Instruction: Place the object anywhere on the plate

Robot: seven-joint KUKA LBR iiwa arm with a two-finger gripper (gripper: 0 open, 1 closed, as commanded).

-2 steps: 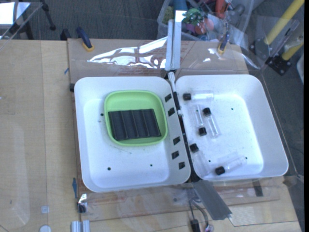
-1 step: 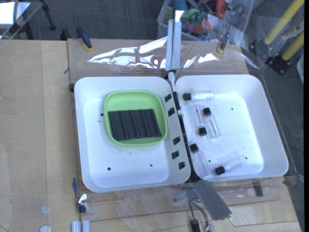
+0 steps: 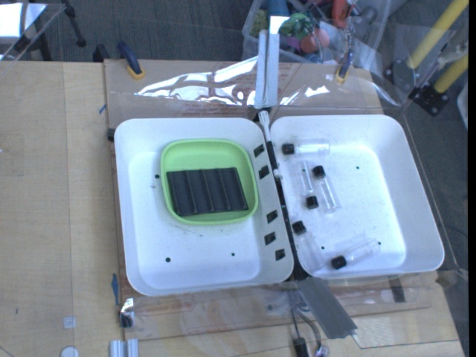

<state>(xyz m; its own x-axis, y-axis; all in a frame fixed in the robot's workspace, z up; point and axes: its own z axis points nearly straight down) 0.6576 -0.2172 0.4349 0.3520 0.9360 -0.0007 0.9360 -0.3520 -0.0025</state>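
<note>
Two white bins sat side by side on the wood bench (image 3: 44,199). The left bin (image 3: 193,262) held a green plate (image 3: 210,149), a square one with round corners. The black block (image 3: 207,192) lay flat on the plate, right in its middle, with long grooves across its top. It touched nothing but the plate. The right bin (image 3: 372,184) held a few small clear tubes with black caps. One tube (image 3: 314,148) lay near the top, two (image 3: 316,188) lay close together in the middle, and one (image 3: 353,253) lay near the bottom. All the tubes were well apart from the plate. Whether the pincer was spread or pressed together, I could not tell. A clear box of bright toys (image 3: 320,13) stood behind the bins.
</note>
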